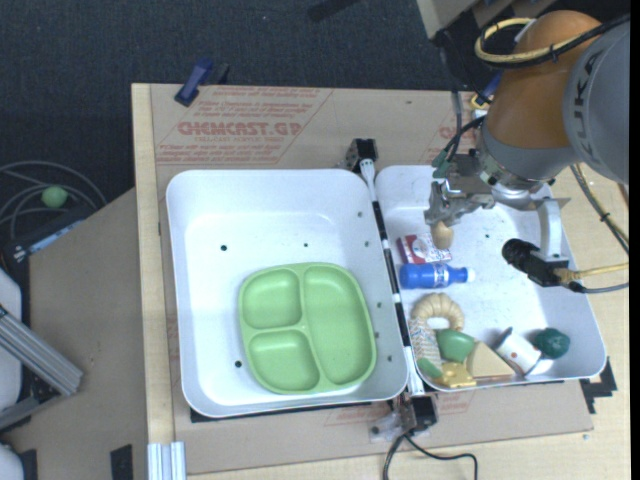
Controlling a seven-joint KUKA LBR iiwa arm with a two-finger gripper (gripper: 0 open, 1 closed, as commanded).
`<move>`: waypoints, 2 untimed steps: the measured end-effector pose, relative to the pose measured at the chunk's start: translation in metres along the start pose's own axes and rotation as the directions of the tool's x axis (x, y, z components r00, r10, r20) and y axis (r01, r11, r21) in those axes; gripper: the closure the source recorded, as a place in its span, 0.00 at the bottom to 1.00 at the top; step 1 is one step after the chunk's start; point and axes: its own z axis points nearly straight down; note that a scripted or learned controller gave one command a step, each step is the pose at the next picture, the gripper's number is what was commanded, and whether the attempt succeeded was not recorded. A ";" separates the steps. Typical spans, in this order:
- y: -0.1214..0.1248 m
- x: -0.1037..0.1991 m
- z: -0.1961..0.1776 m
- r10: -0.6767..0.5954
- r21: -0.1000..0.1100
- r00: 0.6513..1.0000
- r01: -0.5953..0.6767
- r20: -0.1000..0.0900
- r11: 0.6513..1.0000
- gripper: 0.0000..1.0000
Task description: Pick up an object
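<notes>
From the overhead camera I see the arm (545, 88) reaching in from the right, its gripper (442, 230) low over the far end of the right bin (575, 313). Between the fingertips sits a small tan object (442, 235); the fingers look closed onto it, with little gap showing, though I cannot tell whether it is lifted clear of the bin floor.

Just below the gripper lies a small red-and-white packet (412, 249), and touching that, a blue bottle (431, 275) on its side, cap pointing right. Nearer the camera is a beige ring-shaped thing (438, 311), then a green rounded piece (456, 345) resting against a yellow and tan cluster (470, 368) in the near corner. Beside those are a small white cylinder (516, 349) and a dark green ball (551, 343). A black fitting with a cable (535, 261) hangs off the wrist over the right side of the bin, close above the clutter.

The left bin (200, 218) holds a light green divided tray (305, 326) with three compartments, sitting toward its near right corner. Both bins rest on a cardboard sheet (240, 123) with red lettering.
</notes>
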 end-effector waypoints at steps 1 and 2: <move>0.002 0.044 -0.018 0.000 -0.003 1.000 0.000 0.001 1.000 1.00; -0.024 0.076 -0.031 0.000 0.001 1.000 0.000 0.000 1.000 1.00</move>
